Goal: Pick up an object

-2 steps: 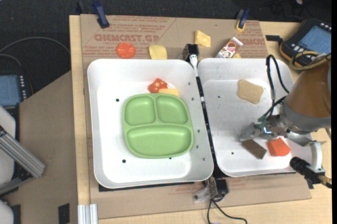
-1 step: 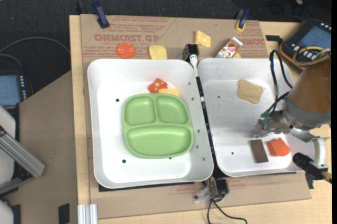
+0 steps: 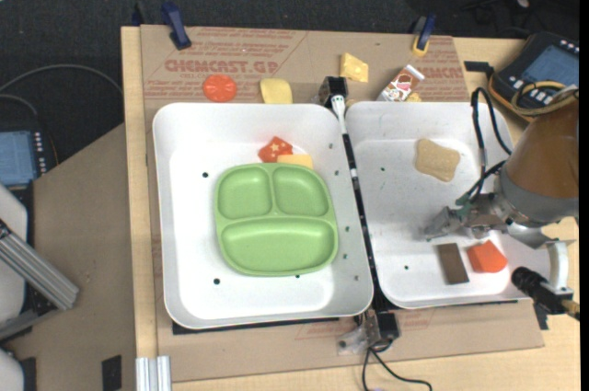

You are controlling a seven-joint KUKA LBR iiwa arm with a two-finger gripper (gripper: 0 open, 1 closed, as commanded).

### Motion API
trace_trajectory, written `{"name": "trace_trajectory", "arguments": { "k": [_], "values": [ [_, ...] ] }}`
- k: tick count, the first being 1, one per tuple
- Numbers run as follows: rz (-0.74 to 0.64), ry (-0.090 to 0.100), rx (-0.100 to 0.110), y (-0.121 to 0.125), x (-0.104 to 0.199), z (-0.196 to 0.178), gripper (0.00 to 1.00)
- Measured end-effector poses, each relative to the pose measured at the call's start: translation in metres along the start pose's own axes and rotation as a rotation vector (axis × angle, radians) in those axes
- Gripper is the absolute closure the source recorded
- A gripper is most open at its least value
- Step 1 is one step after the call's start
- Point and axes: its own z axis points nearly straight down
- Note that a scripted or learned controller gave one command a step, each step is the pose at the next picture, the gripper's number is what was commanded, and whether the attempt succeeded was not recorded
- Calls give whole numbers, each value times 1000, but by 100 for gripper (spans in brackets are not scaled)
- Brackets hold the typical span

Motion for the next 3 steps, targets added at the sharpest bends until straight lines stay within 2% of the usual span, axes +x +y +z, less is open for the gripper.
{"name": "trace_trajectory", "arguments": {
  "k": [1, 2, 3],
  "values": [
    [-10, -2, -10, 119, 28, 9, 0],
    [-6, -2, -6, 175, 23, 6, 0],
    [-6, -5, -7, 174, 22, -7, 100]
  ]
}}
